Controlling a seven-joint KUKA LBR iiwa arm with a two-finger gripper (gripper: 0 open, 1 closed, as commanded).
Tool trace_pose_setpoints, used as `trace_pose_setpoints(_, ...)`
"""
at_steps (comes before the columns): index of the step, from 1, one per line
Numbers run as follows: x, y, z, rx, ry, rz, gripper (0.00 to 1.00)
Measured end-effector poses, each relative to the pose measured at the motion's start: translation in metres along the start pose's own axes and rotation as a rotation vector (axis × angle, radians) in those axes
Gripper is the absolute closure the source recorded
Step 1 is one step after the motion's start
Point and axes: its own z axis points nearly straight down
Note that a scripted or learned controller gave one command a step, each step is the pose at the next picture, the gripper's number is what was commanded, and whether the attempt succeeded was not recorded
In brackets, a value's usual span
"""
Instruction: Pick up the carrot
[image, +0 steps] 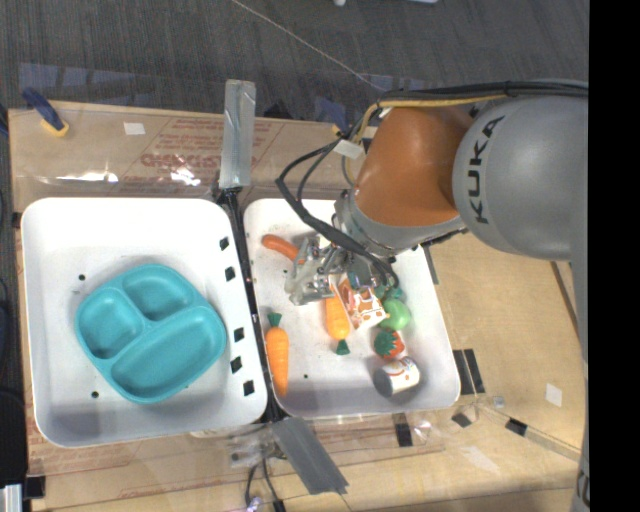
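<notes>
An orange carrot (277, 358) with a small green top lies near the left wall of the right bin (300, 400), towards its front. A second, shorter orange carrot (337, 317) lies mid-bin, its green end pointing to the front. My gripper (308, 282) hangs over the middle of the right bin, just left of and behind the shorter carrot and well behind the longer one. I see nothing held in it. The arm's orange band (405, 165) and grey body cover the bin's back right part.
An orange-red pepper-like piece (279, 245) lies at the back left of the right bin. A red-and-white carton (366, 306), a green item (398, 312), a red fruit (390, 343) and a small grey can (397, 378) crowd its right side. A teal divided plate (150, 330) sits in the left bin (60, 230).
</notes>
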Motion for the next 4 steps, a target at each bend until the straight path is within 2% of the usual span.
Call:
trace_pose_setpoints(1, -0.015, -0.042, 0.031, 0.002, 0.007, 0.122, 1.0)
trace_pose_setpoints(2, 0.082, 0.016, 0.003, 0.0, 0.008, 0.013, 1.0)
trace_pose_setpoints(3, 0.049, -0.004, -0.088, 0.003, 0.001, 0.051, 1.0)
trace_pose_setpoints(4, 0.018, 0.04, -0.106, 0.001, 0.005, 0.004, 1.0)
